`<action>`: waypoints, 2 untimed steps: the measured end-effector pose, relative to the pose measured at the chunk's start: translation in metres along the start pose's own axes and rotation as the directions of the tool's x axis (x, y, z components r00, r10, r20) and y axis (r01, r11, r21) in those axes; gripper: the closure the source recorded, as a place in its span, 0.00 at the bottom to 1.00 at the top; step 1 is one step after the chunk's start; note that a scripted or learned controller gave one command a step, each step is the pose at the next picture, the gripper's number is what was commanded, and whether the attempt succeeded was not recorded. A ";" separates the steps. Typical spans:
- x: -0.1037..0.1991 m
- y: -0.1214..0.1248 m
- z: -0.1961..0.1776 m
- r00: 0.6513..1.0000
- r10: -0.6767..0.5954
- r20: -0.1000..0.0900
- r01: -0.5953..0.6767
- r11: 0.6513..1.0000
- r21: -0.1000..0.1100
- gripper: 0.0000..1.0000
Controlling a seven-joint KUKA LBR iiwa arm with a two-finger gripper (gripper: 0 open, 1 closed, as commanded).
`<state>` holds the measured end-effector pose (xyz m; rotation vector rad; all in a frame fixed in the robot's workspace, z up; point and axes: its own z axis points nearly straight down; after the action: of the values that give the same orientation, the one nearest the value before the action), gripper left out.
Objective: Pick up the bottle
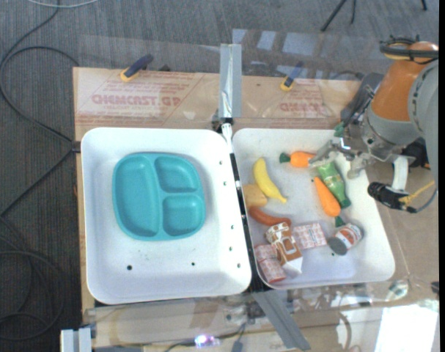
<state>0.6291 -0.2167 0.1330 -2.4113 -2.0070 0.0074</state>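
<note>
Bottle lay among toy food in right bin; tool poised above it, grip state indiscernible.

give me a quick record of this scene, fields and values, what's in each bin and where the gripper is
left bin: teal divided plate
right bin: banana, two carrots, green bottle, sausage, cartons, can
gripper: above the right bin's far right corner, by the bottle's upper end
bottle state: lying in the bin, beside a carrot
grasp: cannot tell
</note>
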 end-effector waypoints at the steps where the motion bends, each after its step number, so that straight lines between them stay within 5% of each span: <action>1: 0.005 0.001 -0.024 0.997 -0.083 0.003 0.083 0.997 -0.002 0.00; 2: -0.002 0.007 -0.045 0.998 0.070 -0.001 -0.070 0.998 -0.001 0.00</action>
<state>0.6361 -0.2200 0.1779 -2.4810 -1.9217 0.0057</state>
